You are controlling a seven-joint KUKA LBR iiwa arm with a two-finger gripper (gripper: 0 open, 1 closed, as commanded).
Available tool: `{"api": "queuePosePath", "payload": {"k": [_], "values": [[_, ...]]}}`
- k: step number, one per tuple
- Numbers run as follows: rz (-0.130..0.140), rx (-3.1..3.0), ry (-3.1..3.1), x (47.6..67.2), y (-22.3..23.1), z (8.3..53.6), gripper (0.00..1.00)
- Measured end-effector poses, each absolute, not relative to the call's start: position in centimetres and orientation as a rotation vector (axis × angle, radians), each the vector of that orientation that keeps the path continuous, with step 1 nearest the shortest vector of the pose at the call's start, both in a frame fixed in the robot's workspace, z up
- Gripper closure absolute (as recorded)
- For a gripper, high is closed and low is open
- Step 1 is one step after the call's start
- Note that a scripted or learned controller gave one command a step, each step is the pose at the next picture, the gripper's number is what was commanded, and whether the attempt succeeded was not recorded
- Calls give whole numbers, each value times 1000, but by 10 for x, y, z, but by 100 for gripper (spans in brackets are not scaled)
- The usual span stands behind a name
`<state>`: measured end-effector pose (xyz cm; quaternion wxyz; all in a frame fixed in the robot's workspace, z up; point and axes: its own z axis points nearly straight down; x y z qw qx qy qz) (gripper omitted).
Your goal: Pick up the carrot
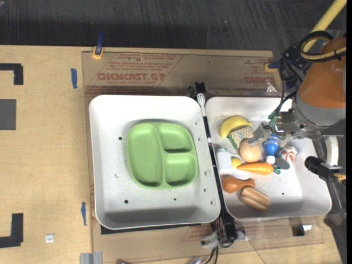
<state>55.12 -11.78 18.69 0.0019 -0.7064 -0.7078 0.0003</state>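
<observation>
Bench (44, 147) of pale wood under two white bins, dark floor behind, carrot (254, 169) lying among toy food in right bin (313, 194), gripper (273, 130) just above-right of it, finger state unclear.

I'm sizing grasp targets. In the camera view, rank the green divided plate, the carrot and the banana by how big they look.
1. Green divided plate, largest by far.
2-3. Carrot and banana: they look alike, and the banana is partly hidden by other toys, so I won't rank them.

carrot (254, 169) in right bin (313, 194), plate (162, 154) in left bin (110, 147)
</observation>
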Motion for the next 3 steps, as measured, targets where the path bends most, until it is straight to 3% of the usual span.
{"api": "queuePosePath", "payload": {"k": [1,2,3], "values": [[-4,-2112,-2331,504,-100,113,0],[-15,-2069,-2367,520,-143,92,0],[-16,-2103,-2343,485,-187,91,0]]}}
